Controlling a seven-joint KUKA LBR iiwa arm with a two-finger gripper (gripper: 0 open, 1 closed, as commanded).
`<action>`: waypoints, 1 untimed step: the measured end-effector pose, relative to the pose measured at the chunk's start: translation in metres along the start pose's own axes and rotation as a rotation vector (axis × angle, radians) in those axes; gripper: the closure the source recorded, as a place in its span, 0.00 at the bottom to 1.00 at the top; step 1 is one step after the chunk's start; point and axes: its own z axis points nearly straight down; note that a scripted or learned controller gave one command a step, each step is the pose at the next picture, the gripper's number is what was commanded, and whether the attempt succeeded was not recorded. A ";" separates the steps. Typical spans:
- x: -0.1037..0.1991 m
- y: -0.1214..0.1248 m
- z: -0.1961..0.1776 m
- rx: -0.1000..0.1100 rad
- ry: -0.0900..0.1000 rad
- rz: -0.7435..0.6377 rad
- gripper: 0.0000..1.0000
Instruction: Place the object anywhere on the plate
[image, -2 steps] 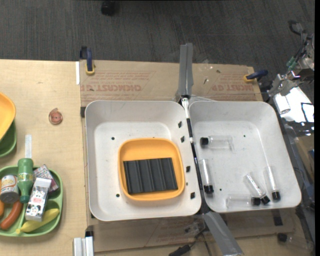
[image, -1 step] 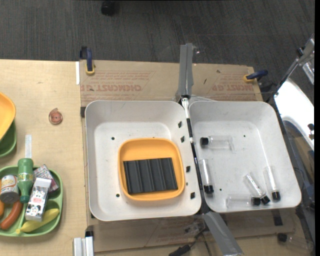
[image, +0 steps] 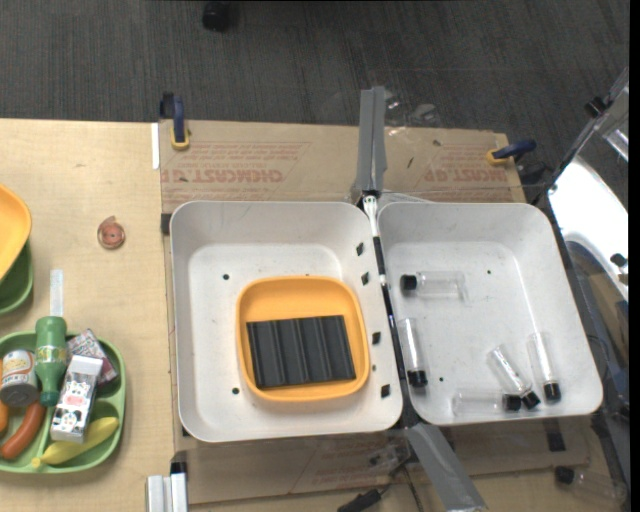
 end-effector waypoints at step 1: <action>0.046 -0.069 -0.006 -0.001 0.000 -0.362 1.00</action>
